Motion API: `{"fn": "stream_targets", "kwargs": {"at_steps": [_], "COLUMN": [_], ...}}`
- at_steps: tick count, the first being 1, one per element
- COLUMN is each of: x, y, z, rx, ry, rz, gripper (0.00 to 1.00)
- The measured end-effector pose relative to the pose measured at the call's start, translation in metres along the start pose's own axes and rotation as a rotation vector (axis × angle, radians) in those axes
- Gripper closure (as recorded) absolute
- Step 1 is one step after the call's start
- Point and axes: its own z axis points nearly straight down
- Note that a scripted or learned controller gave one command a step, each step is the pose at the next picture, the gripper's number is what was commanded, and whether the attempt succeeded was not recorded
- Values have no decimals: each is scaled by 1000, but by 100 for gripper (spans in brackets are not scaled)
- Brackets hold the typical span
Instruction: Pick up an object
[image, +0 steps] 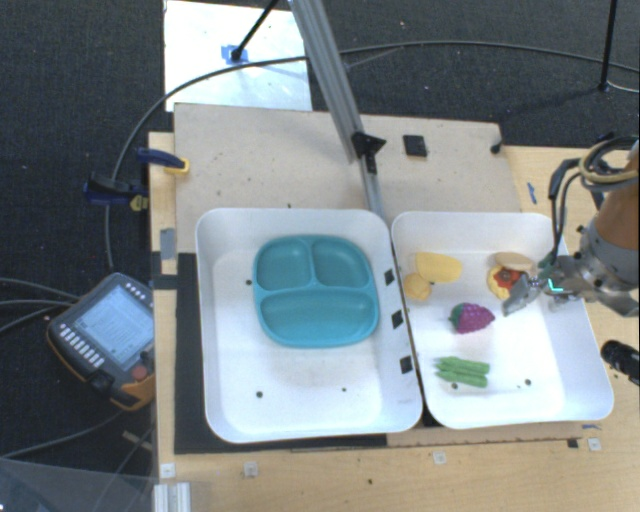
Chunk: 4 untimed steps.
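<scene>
In the right bin (590, 400) lie several toy foods. A yellow piece (438, 267) has a smaller yellow lump (417, 288) beside it. Purple grapes (472, 318) sit near the middle, green beans (462, 371) toward the front, and a red and tan piece (506, 273) at the far right. My gripper (537, 297) hangs over the bin's right side, just right of and below the red and tan piece. It is open with nothing between its fingers. The grapes are a short way to its left.
The left bin (230, 400) holds a teal divided plate (316, 290). A slanted metal pole (335, 85) crosses the back of the bench. A teach pendant (105, 335) and cables lie on the floor at the left.
</scene>
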Motion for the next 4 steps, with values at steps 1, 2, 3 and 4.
{"fn": "stream_targets", "kwargs": {"at_steps": [1,2,3,4], "x": [0,0,-1,1], "y": [1,9,12,14], "z": [-1,57,105,91], "rx": [-2,-1,-5,-13], "ry": [-1,-1,-2,0], "rz": [0,2,4,2], "gripper": [0,0,0,100]}}
